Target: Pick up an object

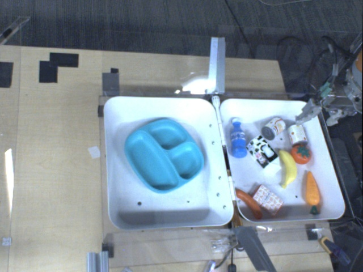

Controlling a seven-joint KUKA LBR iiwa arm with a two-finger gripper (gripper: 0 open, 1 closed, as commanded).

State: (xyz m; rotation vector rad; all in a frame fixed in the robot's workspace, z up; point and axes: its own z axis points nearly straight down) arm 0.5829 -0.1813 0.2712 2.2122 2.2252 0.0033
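White plastic walls pen my pickings into the right bin (334, 180): bottle (237, 138), two cans, banana (287, 168), carrot (311, 189), lying loose and close together. My tool (309, 110) hangs at that bin's upper right corner; whether it is parted I cannot tell, and I see nothing in it. Left bin's blue tray (163, 154) leaves room.

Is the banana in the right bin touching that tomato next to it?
Touching, as far as the camera view shows: the banana curves up along the tomato's left side with no white bin floor visible between them at its upper end.
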